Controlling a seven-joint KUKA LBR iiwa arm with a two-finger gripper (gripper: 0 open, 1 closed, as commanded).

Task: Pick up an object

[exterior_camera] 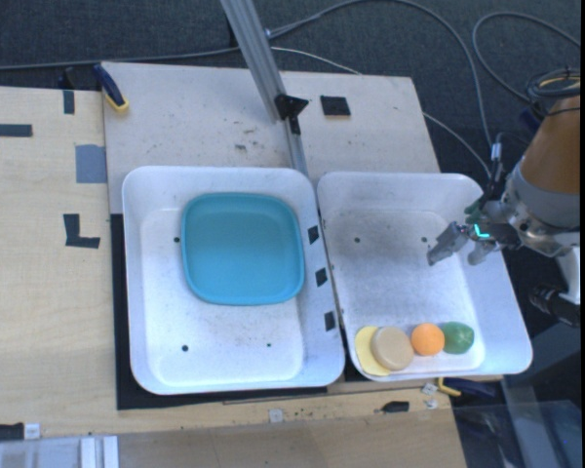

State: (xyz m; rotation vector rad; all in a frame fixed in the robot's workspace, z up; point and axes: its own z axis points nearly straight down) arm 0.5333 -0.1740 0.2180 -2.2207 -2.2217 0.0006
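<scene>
Now you see the surface (39, 261), pale wood with grey tape marks, carrying two shallow white bins side by side. The left bin (151, 291) holds a square teal plate (242, 248), smooth and glossy with rounded corners, lying flat in the middle. The right bin (390, 242) is scuffed and dusty on its floor. The arm (551, 178) reaches in from the right, and its pincer (460, 244) hovers above the upper right part of this bin with the fingers spread apart and nothing between them. I judge it stands there because it is not yet lowered to a target. The objects to pick sit well apart from it, pushed in a row against the near wall: a yellow flat piece (367, 351) partly under a beige round disc (393, 347), then an orange ball (428, 339) and a green rounded piece (458, 336), each touching its neighbour. They look small, matte and smooth.
</scene>
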